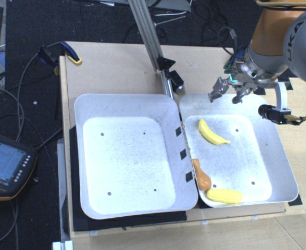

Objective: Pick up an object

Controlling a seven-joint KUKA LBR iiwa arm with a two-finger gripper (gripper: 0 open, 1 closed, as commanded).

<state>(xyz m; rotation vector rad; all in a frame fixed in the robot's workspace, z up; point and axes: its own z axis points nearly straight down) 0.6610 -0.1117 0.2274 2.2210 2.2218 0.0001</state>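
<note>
A yellow banana [211, 133] lies in the right bin [270, 155], toward its far left. An orange-brown spoon-like piece [200, 177] rests against the bin's left wall, and a yellow lemon-shaped object [225, 195] sits at its near edge. My gripper [227, 94] hangs above the bin's far rim, up and to the right of the banana, open with its two fingers spread and nothing between them.
The left bin [126, 155] sits beside the right one, joined along a strip with black clips [184, 152]. A slanted metal pole [150, 33] rises from the bench behind the bins. A teach pendant [4, 165] lies off the bench at left.
</note>
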